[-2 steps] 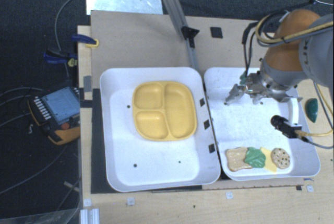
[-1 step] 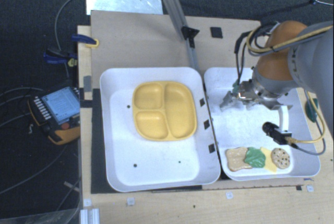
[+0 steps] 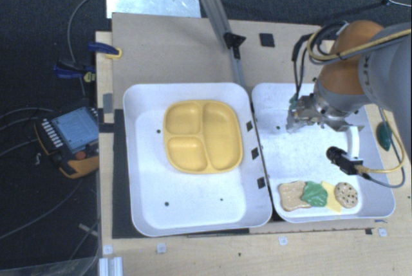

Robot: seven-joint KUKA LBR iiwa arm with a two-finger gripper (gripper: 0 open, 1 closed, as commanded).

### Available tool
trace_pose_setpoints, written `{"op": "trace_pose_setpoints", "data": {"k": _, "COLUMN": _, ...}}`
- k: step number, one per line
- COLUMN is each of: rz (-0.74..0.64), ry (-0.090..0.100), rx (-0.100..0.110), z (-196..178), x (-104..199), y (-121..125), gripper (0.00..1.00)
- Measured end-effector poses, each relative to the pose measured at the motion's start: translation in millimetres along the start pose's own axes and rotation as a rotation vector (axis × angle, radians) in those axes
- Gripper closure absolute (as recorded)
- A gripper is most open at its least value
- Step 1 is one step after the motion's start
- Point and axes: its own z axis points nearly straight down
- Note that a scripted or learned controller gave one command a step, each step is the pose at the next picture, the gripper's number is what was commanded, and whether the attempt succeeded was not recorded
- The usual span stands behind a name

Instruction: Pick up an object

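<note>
Camera view shows the gripper (image 3: 297,121), its opening impossible to judge, above the right bin (image 3: 278,96), while toy food pieces (image 3: 318,195), seemingly light, flat and stiff, lie along its near edge, best pinched edgewise.

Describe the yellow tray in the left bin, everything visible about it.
The yellow tray is a rounded-square dish of what looks like smooth plastic, split by raised ridges into three compartments: one at upper left, one at lower left, and a tall one along the right side. All three look bare. It lies flat and upright, turned slightly askew, on the floor of the left bin, toward its far half. Nothing else touches it; the gripper is over the right bin.
</note>
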Motion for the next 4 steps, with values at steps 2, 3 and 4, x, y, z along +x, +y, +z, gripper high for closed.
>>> {"op": "trace_pose_setpoints", "data": {"k": 2, "rz": -0.006, "ry": 0.0, "rx": -0.002, "z": -95, "x": 7, "y": 4, "gripper": 1.0}}
{"op": "trace_pose_setpoints", "data": {"k": 3, "rz": -0.011, "ry": 0.002, "rx": 0.002, "z": -91, "x": 56, "y": 11, "gripper": 1.0}}
{"op": "trace_pose_setpoints", "data": {"k": 4, "rz": -0.011, "ry": 0.002, "rx": 0.002, "z": -104, "x": 113, "y": 4, "gripper": 1.0}}
